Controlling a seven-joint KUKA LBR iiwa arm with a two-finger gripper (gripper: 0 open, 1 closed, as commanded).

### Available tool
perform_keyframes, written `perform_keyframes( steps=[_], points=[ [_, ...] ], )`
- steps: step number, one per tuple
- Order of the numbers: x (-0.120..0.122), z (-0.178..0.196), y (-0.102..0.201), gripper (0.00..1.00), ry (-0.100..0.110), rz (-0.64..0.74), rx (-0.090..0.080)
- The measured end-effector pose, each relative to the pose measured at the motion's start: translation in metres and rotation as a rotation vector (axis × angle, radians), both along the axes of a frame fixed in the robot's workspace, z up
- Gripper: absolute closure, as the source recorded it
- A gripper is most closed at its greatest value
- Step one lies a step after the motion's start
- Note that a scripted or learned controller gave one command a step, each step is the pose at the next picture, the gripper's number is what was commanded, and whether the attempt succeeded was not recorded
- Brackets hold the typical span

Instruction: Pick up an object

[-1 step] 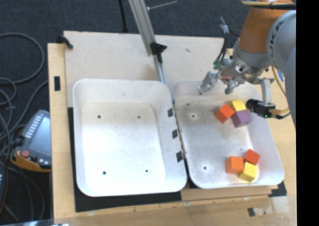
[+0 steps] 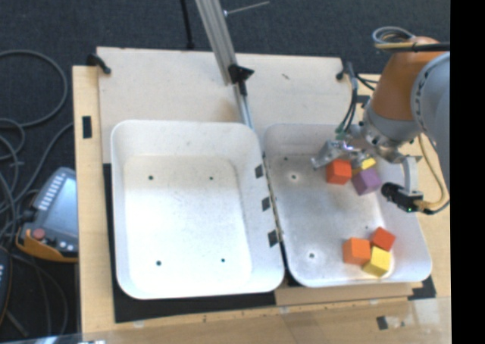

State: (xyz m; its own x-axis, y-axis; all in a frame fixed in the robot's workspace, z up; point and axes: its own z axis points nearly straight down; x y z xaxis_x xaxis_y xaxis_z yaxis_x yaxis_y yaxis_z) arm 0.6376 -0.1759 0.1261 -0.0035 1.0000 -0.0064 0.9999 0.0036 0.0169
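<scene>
Orange cube sits upper part of right bin, touching purple cube; gripper hangs directly over it, arm entering from right; you can't tell finger spread; three more blocks cluster well apart.

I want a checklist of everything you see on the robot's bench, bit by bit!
Surface: wooden bench bearing two white bins, left bin and right bin.
Job's things: orange block, purple block, small yellow block under the arm; three more blocks near the right bin's front corner.
Clutter: nothing seen.
Grippers: gripper low over the orange block; grasp unclear.
Cables: black cables on the floor.
Surroundings: metal pole, handheld controller.
</scene>
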Motion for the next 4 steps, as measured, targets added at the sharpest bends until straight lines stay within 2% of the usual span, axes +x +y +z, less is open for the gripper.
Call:
perform_keyframes(
  steps=[1,2,3,4],
  points=[
    [-0.004,0.004,-0.001,1.00,0.011,-0.004,0.004],
    [-0.045,0.074,0.104,1.00,0.012,0.005,0.009],
    [-0.062,0.105,0.159,1.00,0.013,0.005,0.008],
    [-0.137,0.102,0.214,1.00,0.021,0.004,0.009]
  ],
)
